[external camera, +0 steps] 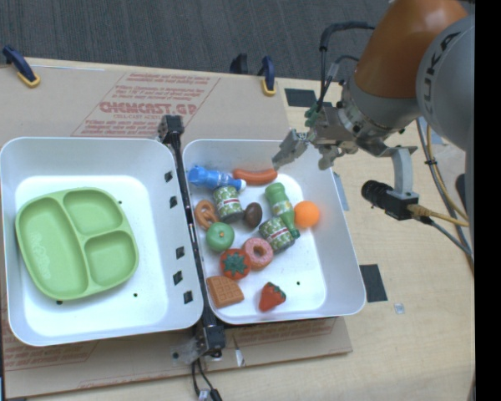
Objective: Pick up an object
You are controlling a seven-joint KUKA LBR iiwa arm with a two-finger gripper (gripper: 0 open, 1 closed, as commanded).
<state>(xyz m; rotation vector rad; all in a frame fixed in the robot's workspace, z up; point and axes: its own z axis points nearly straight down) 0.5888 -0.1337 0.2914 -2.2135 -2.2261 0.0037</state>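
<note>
Hovering spread and empty over the right bin (338,284) (toys untouched), the gripper (307,151) has nothing lifted; all is left.

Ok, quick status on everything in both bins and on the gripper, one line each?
gripper: above the right bin's far edge, nothing between its fingers
green divided plate: flat in the left bin
hot dog: lying near the far wall, just under the gripper
orange: loose by the right wall
strawberry: near the front wall
waffle: flat, front left
pink donut: flat, mid bin
right bin: holding the toy food
</note>
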